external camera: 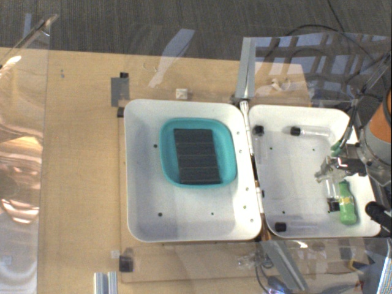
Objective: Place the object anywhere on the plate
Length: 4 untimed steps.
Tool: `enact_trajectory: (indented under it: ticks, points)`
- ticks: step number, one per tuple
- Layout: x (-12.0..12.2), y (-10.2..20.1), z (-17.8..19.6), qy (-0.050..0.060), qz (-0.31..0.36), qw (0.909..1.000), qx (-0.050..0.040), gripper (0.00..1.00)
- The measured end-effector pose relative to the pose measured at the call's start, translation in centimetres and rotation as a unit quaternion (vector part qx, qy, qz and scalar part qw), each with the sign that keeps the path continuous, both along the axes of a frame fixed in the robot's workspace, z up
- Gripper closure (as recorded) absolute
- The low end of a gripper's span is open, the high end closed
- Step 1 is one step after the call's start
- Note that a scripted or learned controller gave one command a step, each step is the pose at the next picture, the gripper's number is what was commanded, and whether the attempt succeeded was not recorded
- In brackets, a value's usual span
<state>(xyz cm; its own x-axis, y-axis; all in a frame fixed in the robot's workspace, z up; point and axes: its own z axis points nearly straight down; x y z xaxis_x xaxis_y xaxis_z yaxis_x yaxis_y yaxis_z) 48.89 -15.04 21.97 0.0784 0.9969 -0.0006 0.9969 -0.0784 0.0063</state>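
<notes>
Your end effector (334,170) is hanging over the right bin (294,164), close to that bin's right wall; I cannot tell its state from this angle. Open white floor is stretching away to its left. Just below it, one green object (346,204) with a dark end is lying on the bin floor, near the right rim. Well to the left, in the left bin (184,216), one teal plate (197,152) is carrying a dark ribbed slab (196,156). Two bins are sitting side by side on the worktop (79,164).
</notes>
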Motion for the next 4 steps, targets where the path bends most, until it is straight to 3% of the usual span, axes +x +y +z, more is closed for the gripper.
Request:
enact_trajectory:
  ticks: [1, 2, 3, 4]
  points:
    - [4.3, 3.0, -2.1, 0.001, 0.129, 0.9917, -0.0007, 1.00]
    - [6.7, 8.0, -2.2, 0.000, 0.211, 0.9776, -0.0011, 1.00]
    - [11.0, 14.6, -3.5, 0.001, 0.259, 0.9658, -0.0008, 1.00]
    - [11.0, 14.6, -3.5, 0.000, 0.259, 0.9658, -0.0009, 0.00]
